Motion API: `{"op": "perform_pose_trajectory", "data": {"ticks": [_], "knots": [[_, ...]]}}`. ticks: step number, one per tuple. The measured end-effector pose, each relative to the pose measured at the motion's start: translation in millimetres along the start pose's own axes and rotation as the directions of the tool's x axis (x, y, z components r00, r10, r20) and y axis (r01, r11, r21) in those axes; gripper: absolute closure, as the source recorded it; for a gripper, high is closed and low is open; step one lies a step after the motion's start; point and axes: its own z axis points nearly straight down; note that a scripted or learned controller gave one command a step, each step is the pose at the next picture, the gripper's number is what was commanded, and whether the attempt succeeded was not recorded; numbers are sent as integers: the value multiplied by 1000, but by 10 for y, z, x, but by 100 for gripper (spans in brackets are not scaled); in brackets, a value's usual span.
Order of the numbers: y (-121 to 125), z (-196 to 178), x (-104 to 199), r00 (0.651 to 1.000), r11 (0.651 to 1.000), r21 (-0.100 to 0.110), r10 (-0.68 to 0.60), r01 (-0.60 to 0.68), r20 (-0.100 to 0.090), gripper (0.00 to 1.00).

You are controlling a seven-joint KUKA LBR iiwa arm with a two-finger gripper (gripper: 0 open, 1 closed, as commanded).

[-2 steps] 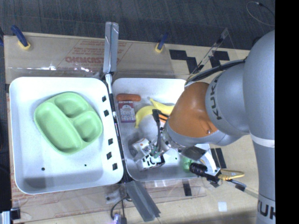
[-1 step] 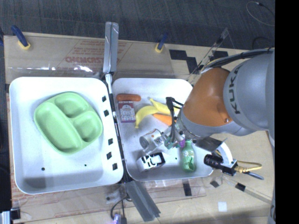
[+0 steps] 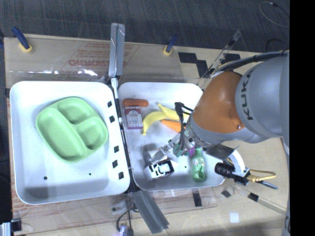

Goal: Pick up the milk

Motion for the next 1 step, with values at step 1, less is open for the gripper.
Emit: {"op": "perform_pose_trajectory", "data": {"ticks": [1], "knots": [[-73,619,-125,1000,1000,-1,-4,4,0,0]]}}
